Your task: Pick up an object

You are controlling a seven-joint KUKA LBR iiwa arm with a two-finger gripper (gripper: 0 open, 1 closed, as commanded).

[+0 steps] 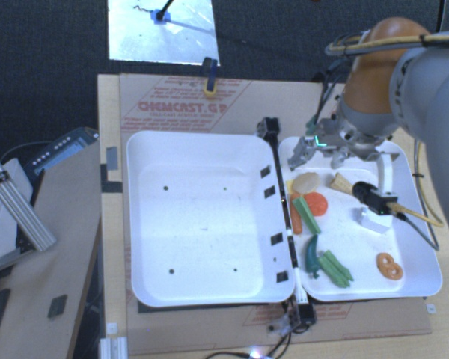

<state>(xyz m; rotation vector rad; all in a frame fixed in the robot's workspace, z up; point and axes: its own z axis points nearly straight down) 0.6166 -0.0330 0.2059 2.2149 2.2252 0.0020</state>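
"Two white bins side by side. What lies nearest in the right bin point(363, 247)?"

"At its near right corner, a brown pretzel point(389, 266). Left of that is a light green pod point(334, 268), with a dark teal piece point(312, 251) just beside it on the left."

"And farther back?"

"A long green strip point(307, 215) lies at a slant along the bin's left side. An orange carrot point(294, 217) lies close against the left wall beside it. A red disc point(319, 204) touches the strip's far end. Beyond the disc come a pale beige round piece point(306, 182) and, to its right, a yellow wedge point(340, 182)."

"Where is the gripper point(318, 154)?"

"Over the far left part of the right bin, just beyond the beige piece and the wedge. The grey arm with its orange band point(382, 58) comes in from the right. I can't tell whether the gripper is spread or closed, and I see nothing held in it."

"And the left bin point(202, 223)?"

"It shows its bare white floor. Both bins rest on a cardboard sheet point(183, 105) with red print. Past that, at the far side, a shiny square sheet point(161, 21) lies on dark cloth."
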